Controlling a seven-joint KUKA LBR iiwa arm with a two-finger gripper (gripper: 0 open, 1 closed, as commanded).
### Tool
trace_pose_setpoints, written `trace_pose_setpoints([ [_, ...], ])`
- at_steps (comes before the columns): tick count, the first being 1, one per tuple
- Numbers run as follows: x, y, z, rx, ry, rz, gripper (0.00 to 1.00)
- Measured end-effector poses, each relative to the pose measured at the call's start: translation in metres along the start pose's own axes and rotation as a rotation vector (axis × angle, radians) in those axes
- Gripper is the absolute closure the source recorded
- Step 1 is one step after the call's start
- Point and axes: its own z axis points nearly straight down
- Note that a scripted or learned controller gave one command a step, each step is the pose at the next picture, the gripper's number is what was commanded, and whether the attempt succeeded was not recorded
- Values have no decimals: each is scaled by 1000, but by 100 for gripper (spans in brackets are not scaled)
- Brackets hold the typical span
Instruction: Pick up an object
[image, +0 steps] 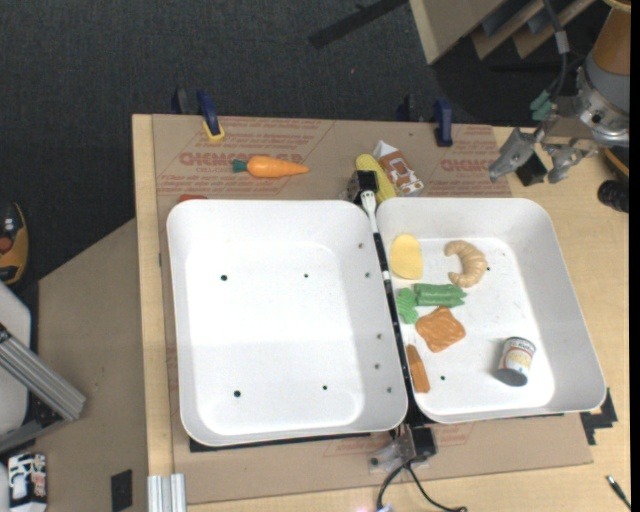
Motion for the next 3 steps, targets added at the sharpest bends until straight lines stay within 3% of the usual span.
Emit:
trace_pose_setpoints([
  [1, 0, 1, -11, -4, -2, -1, 100],
  [2, 79, 1, 53, 7, 5, -7, 100],
  [3, 153, 3, -57, -14, 1, -8, 100],
])
